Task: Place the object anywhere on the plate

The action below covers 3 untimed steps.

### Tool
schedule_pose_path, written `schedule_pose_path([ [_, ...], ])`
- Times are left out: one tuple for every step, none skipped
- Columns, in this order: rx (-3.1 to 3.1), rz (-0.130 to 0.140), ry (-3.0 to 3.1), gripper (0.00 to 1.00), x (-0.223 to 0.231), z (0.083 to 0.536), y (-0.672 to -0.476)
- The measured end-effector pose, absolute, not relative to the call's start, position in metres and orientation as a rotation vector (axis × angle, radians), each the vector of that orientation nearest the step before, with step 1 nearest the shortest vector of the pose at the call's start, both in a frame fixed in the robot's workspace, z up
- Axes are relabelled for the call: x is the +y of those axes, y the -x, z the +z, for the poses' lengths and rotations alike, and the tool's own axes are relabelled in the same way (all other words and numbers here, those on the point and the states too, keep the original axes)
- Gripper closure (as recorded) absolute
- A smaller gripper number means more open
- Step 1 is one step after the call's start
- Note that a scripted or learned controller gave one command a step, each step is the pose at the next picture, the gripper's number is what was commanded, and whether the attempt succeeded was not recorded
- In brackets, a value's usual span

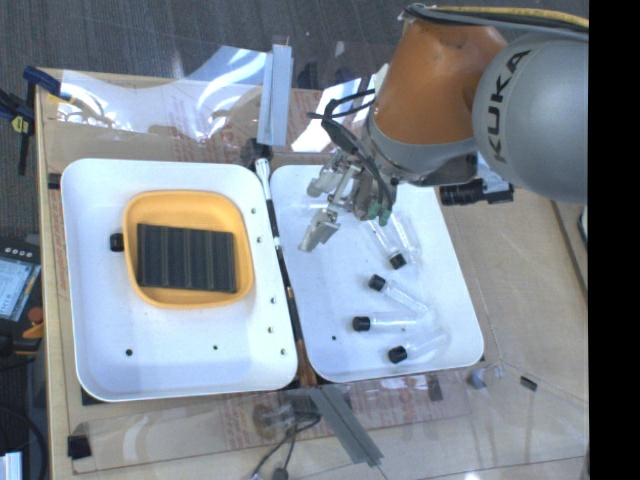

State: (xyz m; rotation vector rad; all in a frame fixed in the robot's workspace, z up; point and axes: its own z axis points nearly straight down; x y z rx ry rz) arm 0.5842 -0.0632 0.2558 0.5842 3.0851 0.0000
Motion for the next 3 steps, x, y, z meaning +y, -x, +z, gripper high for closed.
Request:
schedule_pose_path([
  [3.087,-0.001,-0.574,0.00,-0.086,0.244,-0.605],
  [3.076,-0.001,-0.622,0.00,-0.099,0.234,-0.616],
  [3.072,-0.002,-0.631,0.00,-0.115,0.236,-0.617],
])
